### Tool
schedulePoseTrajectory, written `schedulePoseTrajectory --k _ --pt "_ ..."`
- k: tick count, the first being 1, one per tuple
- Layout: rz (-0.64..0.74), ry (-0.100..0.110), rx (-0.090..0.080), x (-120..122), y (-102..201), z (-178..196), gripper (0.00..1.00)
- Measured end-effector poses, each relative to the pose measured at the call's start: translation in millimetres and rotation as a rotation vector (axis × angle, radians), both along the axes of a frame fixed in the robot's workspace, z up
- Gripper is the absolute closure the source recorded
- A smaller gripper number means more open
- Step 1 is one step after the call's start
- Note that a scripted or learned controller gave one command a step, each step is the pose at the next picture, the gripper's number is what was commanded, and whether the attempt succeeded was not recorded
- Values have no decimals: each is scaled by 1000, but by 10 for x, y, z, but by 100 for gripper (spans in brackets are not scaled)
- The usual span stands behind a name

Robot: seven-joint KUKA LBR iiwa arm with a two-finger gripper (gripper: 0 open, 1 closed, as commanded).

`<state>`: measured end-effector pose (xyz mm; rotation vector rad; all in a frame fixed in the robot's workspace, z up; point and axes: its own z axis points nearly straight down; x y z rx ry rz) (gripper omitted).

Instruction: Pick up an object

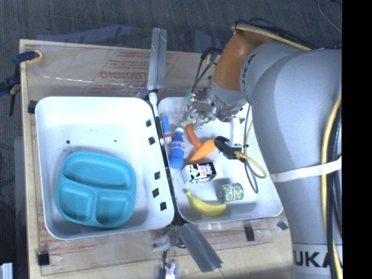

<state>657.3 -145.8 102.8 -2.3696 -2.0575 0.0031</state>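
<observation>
banana (206, 205) lies at the right bin's (264, 205) near edge, well apart from the hand (197, 114).

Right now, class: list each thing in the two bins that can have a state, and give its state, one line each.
Blue tray: right way up, lying flat in the left bin, nothing in its compartments.
Banana: unpeeled, lying on its side in the right bin.
Can: lying on its side.
Blue bottle: lying down, cap on.
Carrot: whole, lying flat.
Black-and-white carton: closed, lying flat.
Gripper: low over the right bin's far end.
</observation>
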Motion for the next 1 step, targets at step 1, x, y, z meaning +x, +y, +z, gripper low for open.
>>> schedulePoseTrajectory --k 1 --pt "-104 -1 -1 -3 394 961 100"
